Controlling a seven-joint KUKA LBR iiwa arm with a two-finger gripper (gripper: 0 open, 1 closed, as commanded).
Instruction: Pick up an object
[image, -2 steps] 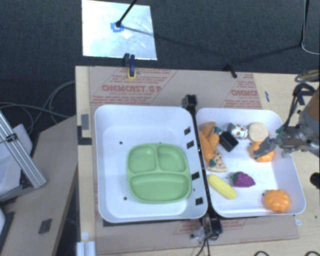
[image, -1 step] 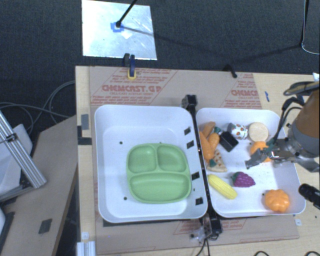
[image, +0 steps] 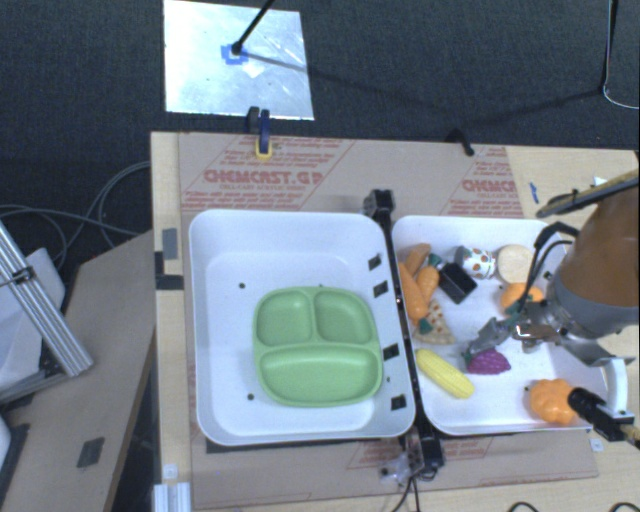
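The right bin (image: 600, 372) holds several toy foods: orange carrots (image: 416, 280), a black block (image: 456, 283), a white speckled ball (image: 480, 263), a beige disc (image: 515, 262), a pizza slice (image: 432, 321), a yellow corn cob (image: 445, 373), a purple grape bunch (image: 489, 361) and an orange pepper (image: 550, 399). My gripper (image: 487, 340) reaches in from the right and hangs low over the bin's middle. It is just above the purple grape bunch, and its tip points left toward the corn cob. I see nothing held in it.
The left bin (image: 230, 255) holds a green divided plate (image: 318, 345). A black divider clip line (image: 392, 290) runs between the bins. The arm's orange band and grey wrist (image: 600, 270) cover the right bin's right side. A small orange item (image: 513, 295) lies beside the wrist.
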